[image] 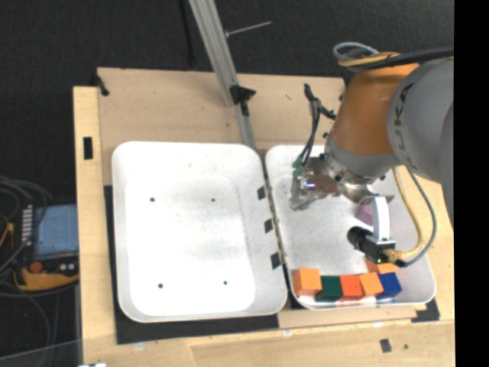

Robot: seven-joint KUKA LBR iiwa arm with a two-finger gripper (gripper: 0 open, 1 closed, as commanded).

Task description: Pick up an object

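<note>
My gripper [302, 196] hangs over the upper left part of the right bin [328, 239], close to its left wall. The arm's orange band and grey wrist cover the bin's upper right. Along the bin's front wall sits a row of blocks: an orange block [308, 280], a green block [331, 287], another orange block [351, 285], a light orange block [370, 283] and a blue block [390, 282]. A pink object [367, 212] peeks out beside the wrist. Nothing shows under the gripper.
The left bin [191, 228] lies beside the right one, across a narrow divider with black clips [269, 224]. A slanted metal rail [218, 52] rises behind the bins. Cables and a blue device [53, 232] sit off the bench's left edge.
</note>
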